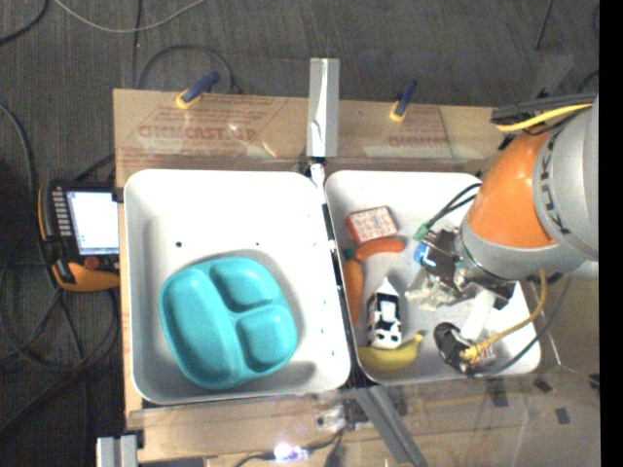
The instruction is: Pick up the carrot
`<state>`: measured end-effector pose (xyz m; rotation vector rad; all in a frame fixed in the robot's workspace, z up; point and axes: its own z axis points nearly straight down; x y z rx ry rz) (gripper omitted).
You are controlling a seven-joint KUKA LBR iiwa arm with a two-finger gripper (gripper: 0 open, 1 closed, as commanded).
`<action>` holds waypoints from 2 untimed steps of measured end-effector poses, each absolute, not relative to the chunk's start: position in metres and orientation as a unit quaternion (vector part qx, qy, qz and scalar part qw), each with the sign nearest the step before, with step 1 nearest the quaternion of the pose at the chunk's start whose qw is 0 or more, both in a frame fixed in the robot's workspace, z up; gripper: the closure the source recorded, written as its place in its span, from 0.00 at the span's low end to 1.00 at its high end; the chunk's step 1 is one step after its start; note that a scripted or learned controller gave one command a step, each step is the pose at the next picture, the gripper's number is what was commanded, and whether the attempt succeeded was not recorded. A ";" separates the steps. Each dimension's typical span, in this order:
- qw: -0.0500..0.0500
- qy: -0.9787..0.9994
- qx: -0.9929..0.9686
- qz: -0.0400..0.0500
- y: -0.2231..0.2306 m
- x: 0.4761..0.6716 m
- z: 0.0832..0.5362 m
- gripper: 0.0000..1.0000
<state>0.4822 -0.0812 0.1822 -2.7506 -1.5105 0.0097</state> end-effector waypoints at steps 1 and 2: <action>0.000 -0.343 -0.939 0.002 -0.079 0.484 0.236 1.00; 0.001 -0.254 -0.967 0.004 -0.034 0.482 0.182 1.00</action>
